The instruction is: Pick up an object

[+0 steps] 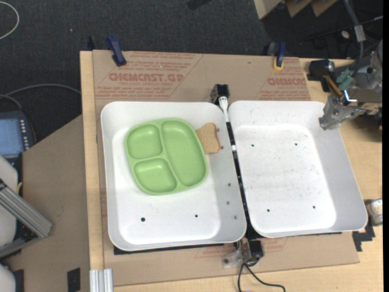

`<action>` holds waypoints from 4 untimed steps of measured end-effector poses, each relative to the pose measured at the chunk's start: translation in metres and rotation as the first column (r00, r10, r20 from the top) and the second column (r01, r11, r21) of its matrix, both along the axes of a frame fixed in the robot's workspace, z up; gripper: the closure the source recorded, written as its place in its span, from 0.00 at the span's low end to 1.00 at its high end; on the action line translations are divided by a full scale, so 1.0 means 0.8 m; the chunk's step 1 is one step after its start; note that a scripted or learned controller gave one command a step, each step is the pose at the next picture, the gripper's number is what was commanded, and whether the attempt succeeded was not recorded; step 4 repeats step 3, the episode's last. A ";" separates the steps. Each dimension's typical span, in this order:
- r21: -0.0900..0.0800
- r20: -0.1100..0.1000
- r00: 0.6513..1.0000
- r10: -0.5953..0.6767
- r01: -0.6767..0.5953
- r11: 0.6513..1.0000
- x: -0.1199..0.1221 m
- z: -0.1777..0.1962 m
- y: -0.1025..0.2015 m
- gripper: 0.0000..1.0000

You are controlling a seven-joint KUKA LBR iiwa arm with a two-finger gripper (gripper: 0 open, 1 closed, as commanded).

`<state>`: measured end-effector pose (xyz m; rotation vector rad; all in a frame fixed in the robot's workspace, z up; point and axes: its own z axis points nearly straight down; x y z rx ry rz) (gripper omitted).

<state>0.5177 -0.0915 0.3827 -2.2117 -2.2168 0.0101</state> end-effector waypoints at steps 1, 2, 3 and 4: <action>-0.007 0.033 0.999 -0.002 0.002 1.000 0.003 0.198 -0.015 1.00; -0.001 0.003 1.000 0.005 -0.005 1.000 -0.050 0.093 0.070 1.00; -0.001 0.002 1.000 0.009 -0.009 1.000 -0.049 0.015 0.197 1.00; -0.001 0.002 1.000 0.009 -0.009 1.000 -0.049 0.015 0.197 1.00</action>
